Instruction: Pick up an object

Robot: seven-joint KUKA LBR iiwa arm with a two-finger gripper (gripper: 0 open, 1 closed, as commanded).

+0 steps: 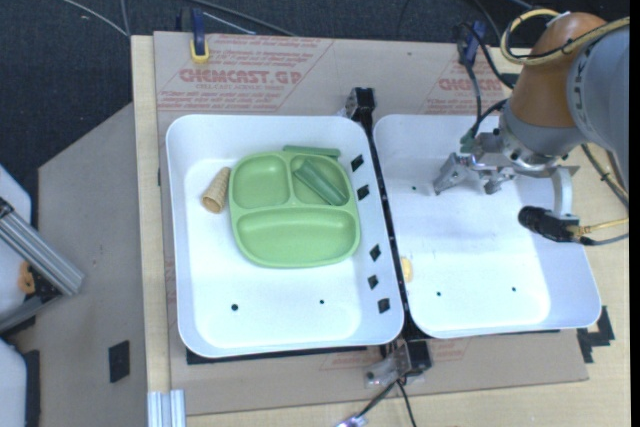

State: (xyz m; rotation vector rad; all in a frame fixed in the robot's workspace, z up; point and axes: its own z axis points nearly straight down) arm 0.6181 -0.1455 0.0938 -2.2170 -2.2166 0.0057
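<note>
You would have seen the gripper (447,177) over the right bin (480,305), toward its twelve o'clock edge, fingers spread apart with nothing between them. The arm (560,85) came in from three o'clock. In the left bin (270,315) lay a green divided plate (290,225), with a green pepper (322,180) in its two o'clock compartment. An ice-cream cone (214,190) lay just beside the plate at nine o'clock. Both bins sat side by side on your worktop (300,65)

green tray (295,235), left bin (200,305), gripper (455,177)
</note>
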